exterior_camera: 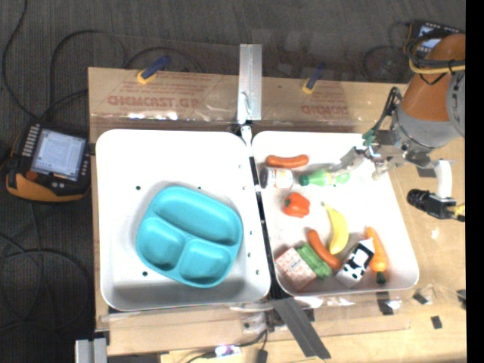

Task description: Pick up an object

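Right bin (401, 225), contents: a green bottle (327, 178) lying flat at about 12 o'clock of the bin floor, neck end toward 3 o'clock, its 3 o'clock end just beside the gripper (361, 154); likeliest target, by judgement, since it is the nearest item. A sausage (287, 160) at 11 o'clock against the far wall; a small white item (282, 178) just under it, kind unclear. A red pepper (297, 204) near centre-left, well apart from its neighbours. A banana (337, 230) at centre, curved, standing clear on its 12 o'clock side. At 6 o'clock a crowded cluster: carrot (321, 249), green block (311, 262), pink box (293, 269), black-and-white cow toy (357, 262), and a second carrot (377, 249) at 5 o'clock, all touching or nearly so. Gripper: at the bin's 1 o'clock corner, above the rim, nothing visible between its fingers; whether it is spread or closed cannot be told at this size. Left bin (113, 203): a teal tray (190, 234), three compartments, not a practical pick. Handling note: for a clean grasp, choose an isolated item (bottle, pepper or banana) over the 6 o'clock cluster; straddle the bottle across its narrow width, centred on the body, not the neck; descend straight, keeping clear of the far wall; a round body may roll from a skewed close.
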Available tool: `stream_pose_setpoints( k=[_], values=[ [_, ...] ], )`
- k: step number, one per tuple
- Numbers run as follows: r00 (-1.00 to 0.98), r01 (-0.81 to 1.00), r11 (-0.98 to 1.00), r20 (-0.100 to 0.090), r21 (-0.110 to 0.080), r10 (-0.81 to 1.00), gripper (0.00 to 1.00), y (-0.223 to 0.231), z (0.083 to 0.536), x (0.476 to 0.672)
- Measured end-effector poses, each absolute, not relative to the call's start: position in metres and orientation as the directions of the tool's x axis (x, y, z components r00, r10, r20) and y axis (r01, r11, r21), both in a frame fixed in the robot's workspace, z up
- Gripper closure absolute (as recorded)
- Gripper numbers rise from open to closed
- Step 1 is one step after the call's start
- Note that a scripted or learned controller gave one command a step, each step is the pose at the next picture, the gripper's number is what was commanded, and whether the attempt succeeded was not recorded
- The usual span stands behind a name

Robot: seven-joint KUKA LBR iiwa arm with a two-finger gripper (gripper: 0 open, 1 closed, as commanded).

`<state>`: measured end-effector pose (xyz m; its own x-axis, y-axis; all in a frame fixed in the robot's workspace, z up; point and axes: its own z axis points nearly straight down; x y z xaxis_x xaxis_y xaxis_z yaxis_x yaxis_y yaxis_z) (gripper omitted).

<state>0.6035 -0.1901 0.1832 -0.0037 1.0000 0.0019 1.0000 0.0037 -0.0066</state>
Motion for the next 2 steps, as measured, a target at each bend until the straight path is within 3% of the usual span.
stream_pose_setpoints(
  k=[1, 2],
  values=[
    [-0.16, 0.987, 0.16, -0.003, 0.008, 0.987, 0.0, -0.1797, 0.0879, 0.5483],
    [-0.161, 0.987, 0.161, -0.002, 0.008, 0.987, 1.0, -0.1796, 0.0945, 0.5497]
  ],
)
